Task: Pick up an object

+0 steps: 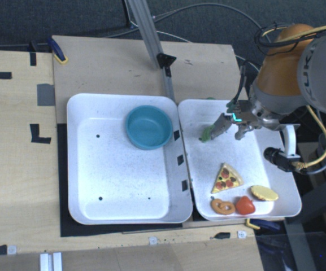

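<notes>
End effector (228, 127) w/ metal fingers apart over small green item (206, 134), triangular pizza slice (226, 179) nearby.

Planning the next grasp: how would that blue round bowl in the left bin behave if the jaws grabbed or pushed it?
The blue round bowl looks like rigid plastic, so probably stiff and light. It sits upright on its base, so it should slide rather than roll when pushed. Its smooth, thin rim may slip; a push near the top could tip it against the left white bin wall.
</notes>
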Robot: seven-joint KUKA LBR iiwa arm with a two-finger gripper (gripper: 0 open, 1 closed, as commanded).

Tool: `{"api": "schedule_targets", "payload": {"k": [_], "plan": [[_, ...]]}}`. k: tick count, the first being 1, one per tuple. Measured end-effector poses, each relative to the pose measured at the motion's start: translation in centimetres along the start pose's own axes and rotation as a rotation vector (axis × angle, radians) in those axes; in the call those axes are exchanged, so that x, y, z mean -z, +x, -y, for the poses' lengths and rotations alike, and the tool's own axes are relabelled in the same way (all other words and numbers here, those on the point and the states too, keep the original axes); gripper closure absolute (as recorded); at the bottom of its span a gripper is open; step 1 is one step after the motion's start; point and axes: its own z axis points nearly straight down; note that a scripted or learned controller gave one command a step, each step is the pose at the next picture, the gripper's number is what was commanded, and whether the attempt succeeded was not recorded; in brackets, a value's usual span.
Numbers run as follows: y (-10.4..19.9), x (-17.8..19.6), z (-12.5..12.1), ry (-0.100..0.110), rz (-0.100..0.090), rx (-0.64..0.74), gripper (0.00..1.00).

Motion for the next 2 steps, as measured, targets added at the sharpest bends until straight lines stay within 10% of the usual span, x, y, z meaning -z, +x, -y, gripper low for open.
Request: {"api": "schedule_targets", "payload": {"k": [2], "plan": [[-0.3,-4.4,0.5,0.003,0.000,0.000,0.00]]}}
